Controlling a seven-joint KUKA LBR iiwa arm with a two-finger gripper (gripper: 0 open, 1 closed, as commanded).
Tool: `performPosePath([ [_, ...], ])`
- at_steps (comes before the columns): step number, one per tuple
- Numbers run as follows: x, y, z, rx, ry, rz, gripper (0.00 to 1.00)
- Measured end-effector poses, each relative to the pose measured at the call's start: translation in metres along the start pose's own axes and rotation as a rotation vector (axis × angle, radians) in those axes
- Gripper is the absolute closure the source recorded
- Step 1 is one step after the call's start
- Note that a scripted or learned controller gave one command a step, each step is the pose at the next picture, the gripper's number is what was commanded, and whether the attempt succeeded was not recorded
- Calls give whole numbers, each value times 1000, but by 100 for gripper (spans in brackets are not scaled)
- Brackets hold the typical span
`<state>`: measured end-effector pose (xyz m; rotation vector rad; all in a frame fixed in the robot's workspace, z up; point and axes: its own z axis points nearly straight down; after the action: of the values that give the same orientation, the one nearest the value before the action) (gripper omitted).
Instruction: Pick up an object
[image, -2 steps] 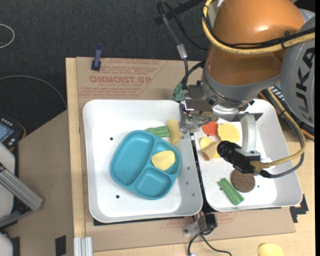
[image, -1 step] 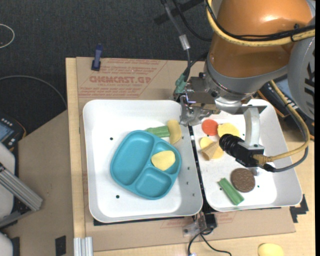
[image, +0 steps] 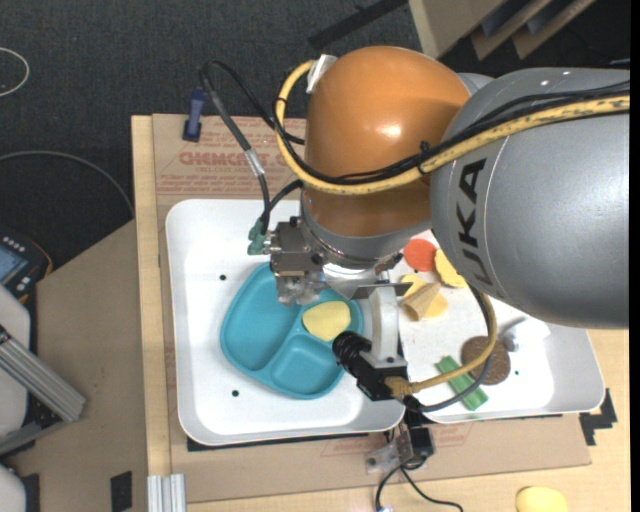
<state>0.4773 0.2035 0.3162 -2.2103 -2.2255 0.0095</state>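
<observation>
A blue divided plate (image: 262, 335) lies in the left bin (image: 195, 300). A pale yellow, rounded piece (image: 326, 320) rests on the plate's right part. My gripper (image: 298, 285) hangs low over the plate's upper right edge, just left of and above the yellow piece. The arm's big orange and grey wrist covers most of it from above. Nothing can be seen in its grasp.
The right bin (image: 565, 385) holds an orange piece (image: 420, 253), a tan wedge (image: 424, 300), a green block (image: 462, 385) and a brown disc (image: 490, 362), partly under the arm. Cables hang by the bins' front edge. A yellow object (image: 540, 498) lies off the bench, bottom right.
</observation>
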Motion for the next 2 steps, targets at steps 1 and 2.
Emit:
performPosePath([
  [1, 7, 44, -117, -23, 6, 4, 100],
  [2, 20, -1, 29, 7, -4, 6, 100],
])
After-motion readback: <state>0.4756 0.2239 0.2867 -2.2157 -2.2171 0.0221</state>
